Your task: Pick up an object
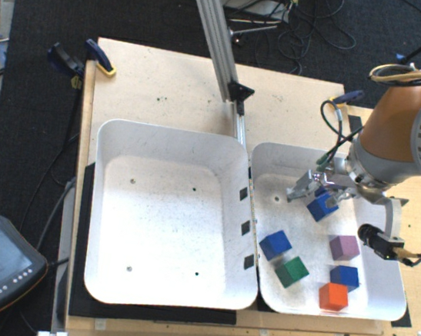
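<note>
the gripper is in the right bin, with a blue cube at its fingertips, apparently clamped between them, so the grasp looks made. next comes a straight lift, slow enough to show whether the hold is real. below it lie five more cubes: two blue, one green, one purple, one orange. the left bin sits beside.
</note>
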You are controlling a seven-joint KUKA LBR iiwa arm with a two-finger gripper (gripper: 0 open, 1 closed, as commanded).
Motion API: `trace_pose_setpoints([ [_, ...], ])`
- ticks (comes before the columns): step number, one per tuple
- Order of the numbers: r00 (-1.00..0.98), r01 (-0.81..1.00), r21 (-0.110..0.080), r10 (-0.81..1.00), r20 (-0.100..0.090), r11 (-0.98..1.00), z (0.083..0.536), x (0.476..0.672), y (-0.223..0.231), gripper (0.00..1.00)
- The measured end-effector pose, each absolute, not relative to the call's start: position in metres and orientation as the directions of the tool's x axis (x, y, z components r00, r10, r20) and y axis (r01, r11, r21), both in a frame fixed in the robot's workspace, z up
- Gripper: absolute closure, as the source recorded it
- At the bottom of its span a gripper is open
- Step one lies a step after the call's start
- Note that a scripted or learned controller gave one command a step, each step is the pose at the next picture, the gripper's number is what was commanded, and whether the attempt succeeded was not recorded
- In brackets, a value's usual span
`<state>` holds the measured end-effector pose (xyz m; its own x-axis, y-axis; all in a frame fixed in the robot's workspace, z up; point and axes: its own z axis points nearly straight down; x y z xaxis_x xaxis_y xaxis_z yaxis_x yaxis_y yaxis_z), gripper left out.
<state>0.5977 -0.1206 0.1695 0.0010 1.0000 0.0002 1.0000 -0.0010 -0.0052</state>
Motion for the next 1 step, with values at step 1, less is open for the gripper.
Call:
trace_pose_setpoints([
  [1, -0.002, 1.000, -0.005, 1.000, 0.001, 0.002, 0.1115, 0.6008, -0.1117, 0.00],
])
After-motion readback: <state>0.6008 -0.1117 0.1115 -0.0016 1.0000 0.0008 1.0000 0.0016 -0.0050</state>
